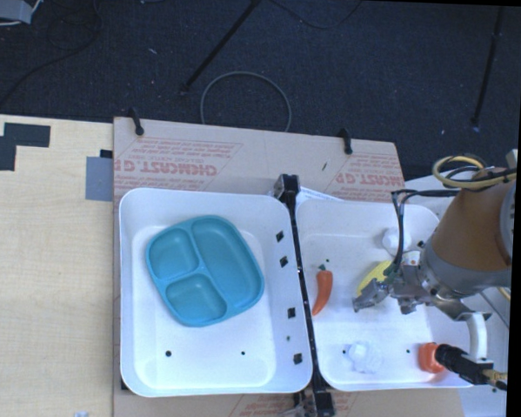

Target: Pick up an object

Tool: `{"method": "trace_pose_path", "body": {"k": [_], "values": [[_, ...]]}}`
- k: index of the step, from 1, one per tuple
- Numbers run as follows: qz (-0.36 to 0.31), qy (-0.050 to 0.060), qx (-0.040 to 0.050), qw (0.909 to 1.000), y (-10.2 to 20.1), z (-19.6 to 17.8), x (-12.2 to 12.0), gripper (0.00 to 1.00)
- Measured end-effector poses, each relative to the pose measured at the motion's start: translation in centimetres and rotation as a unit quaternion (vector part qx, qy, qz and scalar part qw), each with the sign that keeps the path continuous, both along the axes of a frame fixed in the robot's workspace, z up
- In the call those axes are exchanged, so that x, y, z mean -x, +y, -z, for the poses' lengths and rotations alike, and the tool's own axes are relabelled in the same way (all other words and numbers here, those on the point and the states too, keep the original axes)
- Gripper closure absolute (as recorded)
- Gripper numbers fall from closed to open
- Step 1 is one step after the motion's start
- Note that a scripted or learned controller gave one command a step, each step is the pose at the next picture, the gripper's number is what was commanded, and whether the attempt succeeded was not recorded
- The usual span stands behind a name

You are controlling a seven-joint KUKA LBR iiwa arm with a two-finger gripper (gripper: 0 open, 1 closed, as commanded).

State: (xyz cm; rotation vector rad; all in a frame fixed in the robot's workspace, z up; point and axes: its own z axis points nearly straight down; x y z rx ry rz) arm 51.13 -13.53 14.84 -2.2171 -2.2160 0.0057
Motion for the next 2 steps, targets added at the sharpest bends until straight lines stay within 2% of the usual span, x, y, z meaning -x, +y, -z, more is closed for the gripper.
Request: {"method": "trace_pose_path", "body": {"k": [1, 2], "values": [[0.0, 0.0, -0.0002, 1.0, 0.7, 5.7, -0.7, 0.0], [0.004, -0.001, 0.0003, 1.0, 0.5, 4.4, -0.7, 1.0]]}}
